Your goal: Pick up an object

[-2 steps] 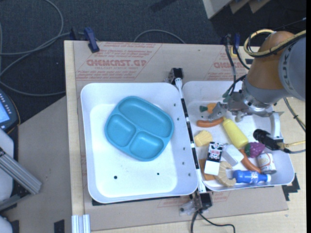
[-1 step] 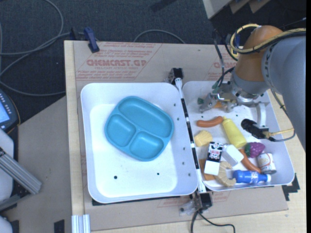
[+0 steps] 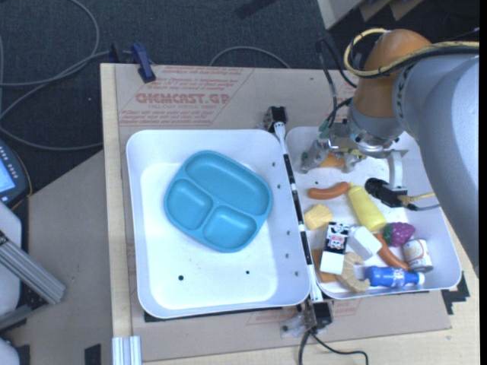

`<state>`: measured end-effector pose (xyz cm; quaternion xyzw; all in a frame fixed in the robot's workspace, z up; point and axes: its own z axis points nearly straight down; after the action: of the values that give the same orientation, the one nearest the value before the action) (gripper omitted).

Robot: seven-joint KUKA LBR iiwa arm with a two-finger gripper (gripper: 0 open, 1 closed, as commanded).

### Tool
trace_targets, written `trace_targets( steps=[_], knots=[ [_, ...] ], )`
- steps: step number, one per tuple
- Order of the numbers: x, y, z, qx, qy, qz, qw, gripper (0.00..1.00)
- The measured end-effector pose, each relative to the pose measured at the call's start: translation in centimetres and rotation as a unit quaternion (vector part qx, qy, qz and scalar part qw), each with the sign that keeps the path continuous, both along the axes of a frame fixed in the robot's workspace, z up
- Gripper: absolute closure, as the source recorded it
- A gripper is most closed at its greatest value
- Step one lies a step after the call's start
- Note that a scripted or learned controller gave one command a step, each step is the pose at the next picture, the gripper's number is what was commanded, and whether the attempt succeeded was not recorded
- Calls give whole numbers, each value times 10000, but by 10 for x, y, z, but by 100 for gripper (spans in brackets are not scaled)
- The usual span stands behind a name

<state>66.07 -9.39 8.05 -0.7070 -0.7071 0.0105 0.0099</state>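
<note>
A wooden tabletop with red printed lettering carries two white bins, ringed by dark carpet and loose cables. The gripper sits low in the right bin, above the toy sausage; its fingers' state I cannot tell. A blue divided plate lies in the left bin.

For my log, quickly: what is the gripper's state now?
Gripper: cannot be told; it is low over the right bin's far end.

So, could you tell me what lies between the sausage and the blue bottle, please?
In the camera view, between sausage and blue bottle lie a yellow bottle and a white block.
</note>
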Motion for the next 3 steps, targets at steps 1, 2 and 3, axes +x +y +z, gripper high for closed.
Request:
trace_targets(
  steps=[1, 2, 3],
  knots=[
    [1, -16, 0, 24, -37, -4, 10000, 0],
    [1, -14, 1, 4, -41, -9, 10000, 0],
    [1, -10, 1, 1, -42, -11, 10000, 0]
  ],
)
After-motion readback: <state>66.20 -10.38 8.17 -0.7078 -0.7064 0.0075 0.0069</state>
